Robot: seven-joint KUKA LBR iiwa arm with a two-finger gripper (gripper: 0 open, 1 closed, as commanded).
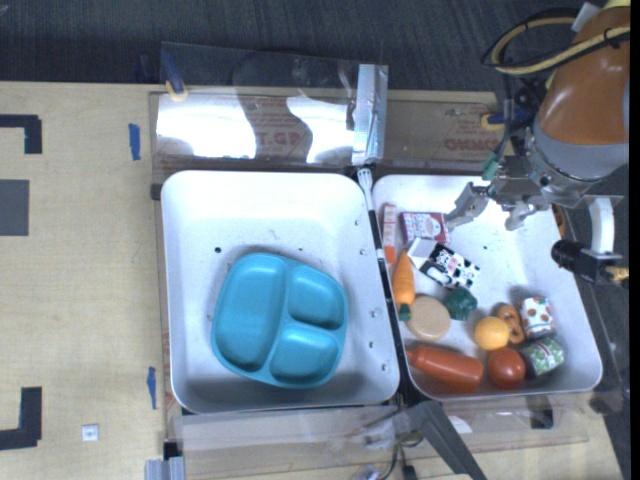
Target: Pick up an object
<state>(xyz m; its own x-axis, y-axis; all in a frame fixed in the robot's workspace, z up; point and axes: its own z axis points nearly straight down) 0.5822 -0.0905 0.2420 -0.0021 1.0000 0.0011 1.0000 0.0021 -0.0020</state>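
Observation:
My gripper (490,211) hangs open above the far part of the right bin (575,378), with nothing between its fingers. Just left of it lies a red and white carton (422,226). Nearer the camera sits a black-and-white spotted piece (447,265), then an orange carrot (402,280), a tan round piece (430,318) and a dark green piece (461,303). Along the near wall lie a red sausage (443,365), a red tomato (506,368), an orange fruit (491,333) and two small cans (538,314) (546,356).
The left bin (190,218) holds a blue divided plate (280,318). A clear plastic sheet (270,118) and a metal strip (368,113) stand behind the bins. The arm's orange band (585,98) and cables fill the upper right.

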